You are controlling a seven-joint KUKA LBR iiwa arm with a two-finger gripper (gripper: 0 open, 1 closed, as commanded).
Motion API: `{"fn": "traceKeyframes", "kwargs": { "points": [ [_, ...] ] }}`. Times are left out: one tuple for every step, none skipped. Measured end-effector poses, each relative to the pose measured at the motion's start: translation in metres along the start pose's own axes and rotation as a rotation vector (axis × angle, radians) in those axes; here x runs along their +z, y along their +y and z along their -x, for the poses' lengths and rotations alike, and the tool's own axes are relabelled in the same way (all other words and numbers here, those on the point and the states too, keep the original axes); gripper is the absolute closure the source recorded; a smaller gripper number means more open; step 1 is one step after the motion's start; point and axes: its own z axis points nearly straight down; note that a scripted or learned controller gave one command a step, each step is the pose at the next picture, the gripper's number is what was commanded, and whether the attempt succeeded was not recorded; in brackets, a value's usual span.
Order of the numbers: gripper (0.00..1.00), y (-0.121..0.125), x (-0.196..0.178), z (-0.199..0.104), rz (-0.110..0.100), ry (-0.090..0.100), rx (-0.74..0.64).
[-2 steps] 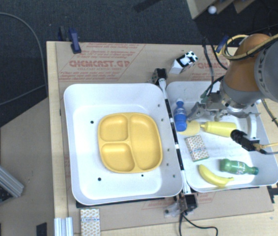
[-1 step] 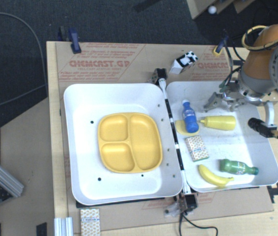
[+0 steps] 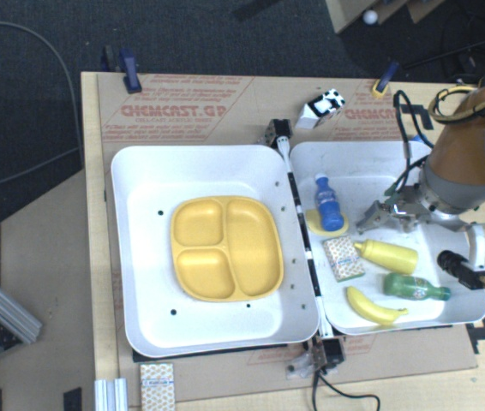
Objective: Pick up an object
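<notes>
Since I can't tell the gripper's (image 3: 390,214) state, center it over the yellow bottle (image 3: 386,253), just below it, clear of the green bottle (image 3: 414,288).

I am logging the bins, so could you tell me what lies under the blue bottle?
The blue bottle rests partly on a flat yellow piece in the right bin; what the bottle covers is hidden.

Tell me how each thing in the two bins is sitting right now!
yellow plate: flat, right way up, in the left bin.
blue bottle: lying down, right bin.
yellow bottle: lying on its side.
green bottle: lying on its side.
banana: lying flat.
patterned packet: lying flat.
end effector: low in the right bin, over nothing.
</notes>
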Motion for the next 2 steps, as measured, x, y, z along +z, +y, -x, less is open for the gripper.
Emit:
{"fn": "traceKeyframes", "kwargs": {
  "points": [
    [0.0,-0.048,0.005,-0.033,0.0,0.001,0.0],
    [0.0,-0.024,-0.088,0.023,0.004,-0.002,0.001]
  ]
}}
